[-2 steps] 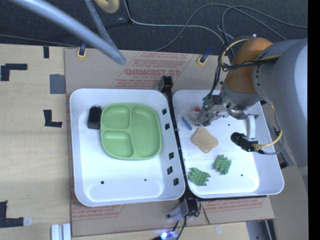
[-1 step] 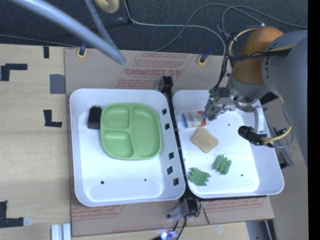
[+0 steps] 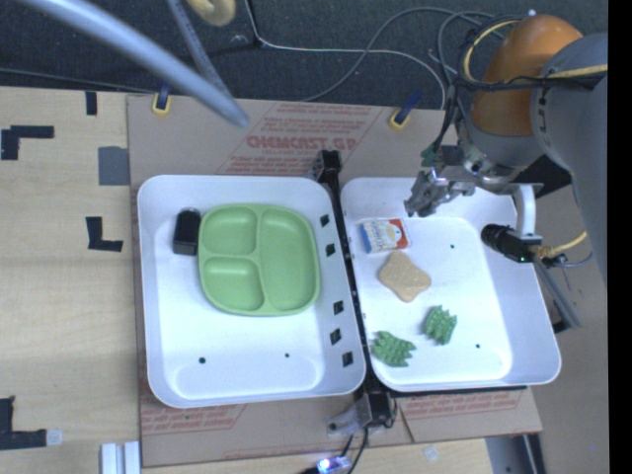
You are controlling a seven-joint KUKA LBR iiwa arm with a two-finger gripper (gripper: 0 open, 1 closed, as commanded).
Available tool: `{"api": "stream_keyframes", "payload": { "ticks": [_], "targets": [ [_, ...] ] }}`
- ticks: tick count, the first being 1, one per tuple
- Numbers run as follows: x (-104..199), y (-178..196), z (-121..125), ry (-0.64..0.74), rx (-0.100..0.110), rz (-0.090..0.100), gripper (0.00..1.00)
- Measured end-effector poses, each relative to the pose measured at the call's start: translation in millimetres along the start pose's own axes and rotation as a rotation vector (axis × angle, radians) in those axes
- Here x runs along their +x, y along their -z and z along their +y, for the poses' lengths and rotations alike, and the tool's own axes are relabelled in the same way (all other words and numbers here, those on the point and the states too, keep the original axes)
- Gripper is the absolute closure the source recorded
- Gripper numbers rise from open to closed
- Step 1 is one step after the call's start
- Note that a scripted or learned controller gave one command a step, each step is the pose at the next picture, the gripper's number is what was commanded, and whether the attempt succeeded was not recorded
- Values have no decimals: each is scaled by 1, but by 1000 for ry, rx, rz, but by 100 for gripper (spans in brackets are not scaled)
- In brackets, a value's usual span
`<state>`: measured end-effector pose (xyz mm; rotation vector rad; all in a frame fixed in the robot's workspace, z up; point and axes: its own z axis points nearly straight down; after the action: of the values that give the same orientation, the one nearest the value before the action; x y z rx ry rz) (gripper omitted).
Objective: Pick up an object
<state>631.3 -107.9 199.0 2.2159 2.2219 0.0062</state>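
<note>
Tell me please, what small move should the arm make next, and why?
Probably lower the pincer toward the small carton, down and slightly left. The pincer hangs over the right bin's far edge, holding nothing visible, and the carton lies nearest to it.

Light wooden bench top [image 3: 59, 294] fills the left of the frame, with black tape marks [image 3: 97, 233]. Brown cardboard sheet [image 3: 296, 131] with red print lies at centre. Dark carpet [image 3: 346, 18] across the top, crossed by loose cables [image 3: 395, 28].
</note>
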Motion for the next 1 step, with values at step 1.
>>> {"api": "stream_keyframes", "payload": {
  "ticks": [1],
  "targets": [
    [1, 53, 2, 0, 0, -1, 100]
  ]
}}
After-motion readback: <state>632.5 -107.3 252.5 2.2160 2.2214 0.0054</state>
